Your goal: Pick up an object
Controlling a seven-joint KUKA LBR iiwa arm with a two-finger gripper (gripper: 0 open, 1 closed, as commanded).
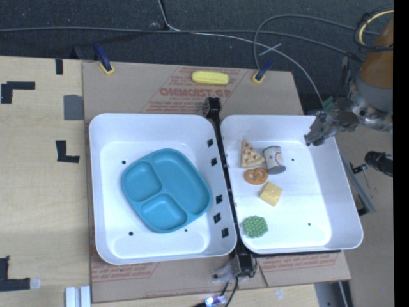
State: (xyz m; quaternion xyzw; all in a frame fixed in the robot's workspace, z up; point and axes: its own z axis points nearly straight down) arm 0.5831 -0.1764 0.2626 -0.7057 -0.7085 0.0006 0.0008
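The right bin point(319, 229) holds several small items: a pizza slice point(250, 154), a small grey can point(274, 159), a pretzel point(255, 176), a yellow cheese wedge point(271, 194) and a green bumpy ball point(255, 226). My gripper point(317, 132) hangs at the right bin's far right corner, above its rim and well right of the can. Nothing shows between its tips. A blue divided plate point(166, 189) lies in the left bin point(105, 171).
A yellow banana-like toy point(209, 78) rests on the cardboard behind the bins. Clamps point(105, 62) hold the cardboard's back edge. Cables run across the dark floor at the top. The arm's wrist point(376, 75) looms at the right edge.
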